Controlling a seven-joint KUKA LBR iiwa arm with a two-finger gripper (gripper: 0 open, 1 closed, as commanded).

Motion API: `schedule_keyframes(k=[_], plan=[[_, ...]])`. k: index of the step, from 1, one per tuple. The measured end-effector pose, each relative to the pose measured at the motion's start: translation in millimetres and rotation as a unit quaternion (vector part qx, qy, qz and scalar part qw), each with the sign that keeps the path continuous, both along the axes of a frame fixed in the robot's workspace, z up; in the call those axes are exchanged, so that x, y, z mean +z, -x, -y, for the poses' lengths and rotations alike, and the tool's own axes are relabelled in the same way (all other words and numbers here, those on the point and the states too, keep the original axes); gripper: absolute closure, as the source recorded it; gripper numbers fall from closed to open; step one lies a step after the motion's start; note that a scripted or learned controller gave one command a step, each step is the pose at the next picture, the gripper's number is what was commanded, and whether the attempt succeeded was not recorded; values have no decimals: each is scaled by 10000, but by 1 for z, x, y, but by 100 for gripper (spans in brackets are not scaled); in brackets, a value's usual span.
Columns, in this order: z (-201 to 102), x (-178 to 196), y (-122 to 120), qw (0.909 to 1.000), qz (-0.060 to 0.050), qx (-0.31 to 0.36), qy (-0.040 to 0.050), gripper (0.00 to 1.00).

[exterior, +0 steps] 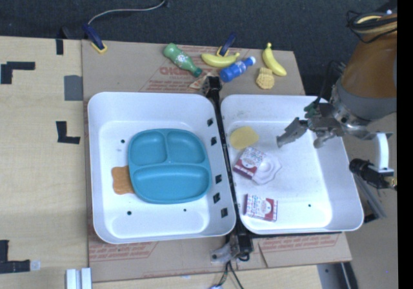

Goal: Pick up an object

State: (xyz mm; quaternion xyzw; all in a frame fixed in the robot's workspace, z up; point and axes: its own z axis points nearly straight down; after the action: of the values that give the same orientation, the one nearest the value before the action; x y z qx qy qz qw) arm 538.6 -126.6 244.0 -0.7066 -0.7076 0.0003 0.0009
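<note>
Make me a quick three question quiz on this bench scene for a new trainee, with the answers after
1. True or false: the blue divided plate lies in the left bin.
2. Which lies nearest the gripper? A) yellow round piece B) red and white packet C) green bottle
3. Fill in: two ____ lie on the cardboard behind the bins.

Key: 1 true. 2 A. 3 bananas.
</note>
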Motion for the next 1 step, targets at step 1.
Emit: schedule_keyframes(k=[1], plan=[[-28,-129,-11,10000,-18,-3,-4,0]])
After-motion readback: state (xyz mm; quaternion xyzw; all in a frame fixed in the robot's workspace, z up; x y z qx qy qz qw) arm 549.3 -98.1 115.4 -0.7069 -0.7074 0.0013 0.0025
